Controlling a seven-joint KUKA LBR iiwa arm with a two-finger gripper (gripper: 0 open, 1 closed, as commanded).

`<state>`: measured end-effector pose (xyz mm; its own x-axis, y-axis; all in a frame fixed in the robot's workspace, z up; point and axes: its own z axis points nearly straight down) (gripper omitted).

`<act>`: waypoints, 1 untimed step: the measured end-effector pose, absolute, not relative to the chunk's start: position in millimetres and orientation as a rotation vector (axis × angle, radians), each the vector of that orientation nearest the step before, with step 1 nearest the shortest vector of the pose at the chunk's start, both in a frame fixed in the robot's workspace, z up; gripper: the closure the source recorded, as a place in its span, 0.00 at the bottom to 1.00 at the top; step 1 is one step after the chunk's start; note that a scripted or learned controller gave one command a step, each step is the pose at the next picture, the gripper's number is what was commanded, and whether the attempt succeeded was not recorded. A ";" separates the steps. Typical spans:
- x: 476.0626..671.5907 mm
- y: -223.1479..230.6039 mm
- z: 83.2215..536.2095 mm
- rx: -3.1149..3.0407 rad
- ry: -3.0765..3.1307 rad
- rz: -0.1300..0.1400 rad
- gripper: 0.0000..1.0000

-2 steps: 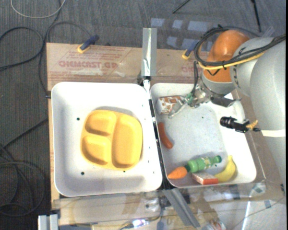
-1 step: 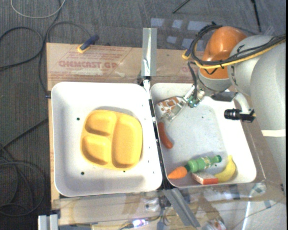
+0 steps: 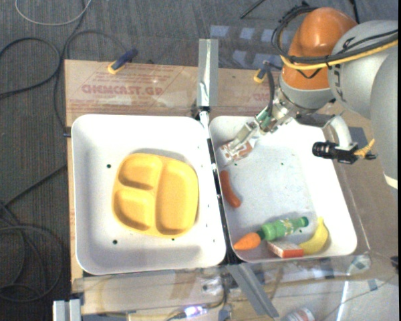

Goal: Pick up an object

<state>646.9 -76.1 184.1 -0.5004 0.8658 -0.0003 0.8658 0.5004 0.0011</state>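
Note:
My gripper (image 3: 234,150) hangs over the upper left corner of the right bin (image 3: 287,172), pointing down and to the left. A reddish-brown sausage (image 3: 229,189) lies just below it by the bin's left wall, apart from it. Along the bin's front edge lie an orange carrot (image 3: 247,241), a green bottle (image 3: 284,228), a yellow banana (image 3: 316,237) and a small red and white box (image 3: 285,249). Nothing shows in the gripper's grasp.
The left bin (image 3: 93,246) holds a yellow divided tray (image 3: 157,192) in its middle. A metal divider (image 3: 204,79) runs between the bins at the back. The grey arm with its orange band (image 3: 317,39) fills the upper right. Cables lie on the floor to the left.

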 end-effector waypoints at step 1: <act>652.3 -97.1 122.8 1.510 2.725 0.019 0.00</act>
<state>652.3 -97.1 122.8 -0.5299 0.8479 -0.0169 0.8476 0.5302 0.0232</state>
